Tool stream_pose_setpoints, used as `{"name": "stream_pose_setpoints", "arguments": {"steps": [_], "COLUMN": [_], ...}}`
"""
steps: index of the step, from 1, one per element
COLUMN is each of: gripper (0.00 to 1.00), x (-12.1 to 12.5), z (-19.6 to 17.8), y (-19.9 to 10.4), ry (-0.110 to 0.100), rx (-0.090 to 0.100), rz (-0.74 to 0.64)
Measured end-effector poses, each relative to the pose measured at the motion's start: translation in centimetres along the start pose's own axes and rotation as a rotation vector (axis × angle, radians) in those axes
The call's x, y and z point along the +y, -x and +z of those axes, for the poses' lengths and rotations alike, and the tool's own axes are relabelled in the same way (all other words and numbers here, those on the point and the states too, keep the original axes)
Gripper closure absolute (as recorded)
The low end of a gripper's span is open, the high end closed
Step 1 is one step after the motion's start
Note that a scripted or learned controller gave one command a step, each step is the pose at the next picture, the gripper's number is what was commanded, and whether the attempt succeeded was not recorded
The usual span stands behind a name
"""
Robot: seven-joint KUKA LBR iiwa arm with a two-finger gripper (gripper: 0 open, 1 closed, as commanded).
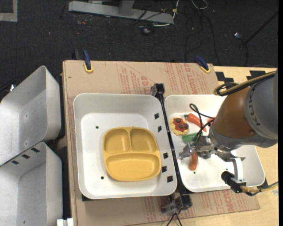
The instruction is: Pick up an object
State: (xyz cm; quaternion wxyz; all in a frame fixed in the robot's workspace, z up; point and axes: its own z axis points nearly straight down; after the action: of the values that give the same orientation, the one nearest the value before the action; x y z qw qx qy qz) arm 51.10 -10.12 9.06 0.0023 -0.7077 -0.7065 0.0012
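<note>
The desk (132, 73) was a tan board printed with faint red lettering, clipped at its far edge by two blue-and-yellow clamps (87, 62), and it stood on a dark, speckled floor (40, 39) strewn with black cables. Beyond the desk lay a grey metal bar (119, 9). To the left of the board sat two spare white tubs (26, 119), one behind the other, tilted toward the bins.

Two shallow white bins lay side by side on the board, parted by a black divider (168, 137). The left bin (88, 110) held a yellow compartment tray (131, 153) — three sections, lying flat near the middle. The right bin (254, 170) held the small things: a toy pizza (180, 125) with red and dark toppings near its far left corner, an orange carrot-like piece (193, 118) just beside it, a green piece (188, 137) below the pizza, and a reddish sausage-shaped piece (193, 161) lying lengthwise toward the near wall.

The grey arm (265, 110) with its orange band (234, 117) reached in from the right and hung low over the right bin. The gripper (191, 151) sat close over the green piece and the top end of the sausage-shaped piece; whether either was touched could not be told. The arm's bulk hid the fingers, so how wide they stood could not be told, and nothing was seen held between them.
</note>
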Motion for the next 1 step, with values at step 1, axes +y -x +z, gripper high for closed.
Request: {"name": "stream_pose_setpoints", "arguments": {"steps": [1], "gripper": [1.0], "x": [0.06], "z": [-1.12], "y": [0.01], "ry": [0.004], "rx": [-0.001], "rz": [0.002]}}
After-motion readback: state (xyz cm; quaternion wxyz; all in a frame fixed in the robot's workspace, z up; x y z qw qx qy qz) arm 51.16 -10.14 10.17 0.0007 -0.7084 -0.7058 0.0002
